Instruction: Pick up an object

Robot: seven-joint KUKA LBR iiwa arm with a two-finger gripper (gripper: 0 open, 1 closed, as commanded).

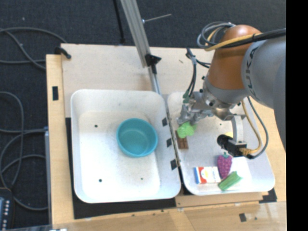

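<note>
the small green object (186,130) sits right at the tips of the jaws (187,124), over the right bin (260,167) beside the wall it shares with the left one. this looks like the grasp or first lift; whether the jaws actually clamp it, i cannot tell. next comes a straight rise. well off from the jaws lie purple grapes (224,163), a card box (206,175) and a teal bowl (137,137).

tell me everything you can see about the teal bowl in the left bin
The teal bowl is round, a smooth even blue-green that looks like plastic, with a plain rim and nothing visible inside. It sits upright, mouth up, on the floor of the left bin, right of the bin's middle and nearer its right wall. Only the bin floor touches it. The hand is apart from it, over in the right bin.
</note>
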